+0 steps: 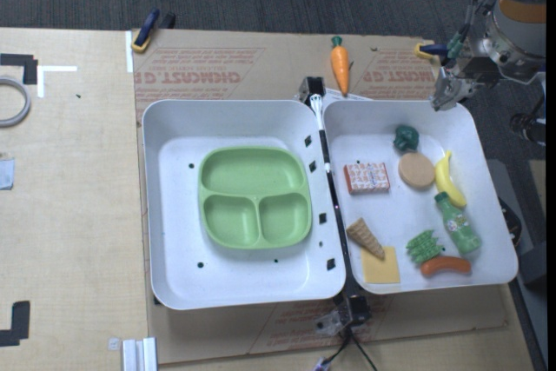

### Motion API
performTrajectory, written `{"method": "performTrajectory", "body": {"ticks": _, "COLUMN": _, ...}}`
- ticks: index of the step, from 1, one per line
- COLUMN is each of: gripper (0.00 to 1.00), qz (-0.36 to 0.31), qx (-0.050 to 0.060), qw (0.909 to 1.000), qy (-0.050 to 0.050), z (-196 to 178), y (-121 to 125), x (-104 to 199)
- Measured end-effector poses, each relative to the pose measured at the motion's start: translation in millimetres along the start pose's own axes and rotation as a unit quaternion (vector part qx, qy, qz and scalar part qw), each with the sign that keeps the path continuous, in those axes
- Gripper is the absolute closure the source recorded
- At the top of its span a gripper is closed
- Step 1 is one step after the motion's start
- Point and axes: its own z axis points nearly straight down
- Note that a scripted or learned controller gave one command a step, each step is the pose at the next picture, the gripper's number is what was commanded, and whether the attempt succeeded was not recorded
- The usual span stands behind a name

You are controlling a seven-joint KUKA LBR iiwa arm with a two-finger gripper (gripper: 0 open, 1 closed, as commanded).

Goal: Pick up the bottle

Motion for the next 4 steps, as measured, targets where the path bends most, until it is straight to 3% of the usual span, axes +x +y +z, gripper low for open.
{"method": "performTrajectory", "body": {"ticks": 1, "gripper": 1.0, "qz": 0.046, "qx": 0.001, "qw": 0.999, "qy": 0.001, "z": -9, "y": -31, "x": 102}}
{"method": "performTrajectory", "body": {"ticks": 2, "gripper": 1.0, "qz": 0.038, "qx": 0.001, "qw": 0.9993, "qy": 0.001, "z": 6, "y": -98, "x": 98}}
{"method": "performTrajectory", "body": {"ticks": 3, "gripper": 1.0, "qz": 0.008, "qx": 0.001, "qw": 1.0, "qy": 0.001, "z": 61, "y": -144, "x": 36}}
{"method": "performTrajectory", "body": {"ticks": 4, "gripper": 1.0, "qz": 0.079, "qx": 0.0, "qw": 0.9969, "qy": 0.001, "z": 44, "y": -144, "x": -6}}
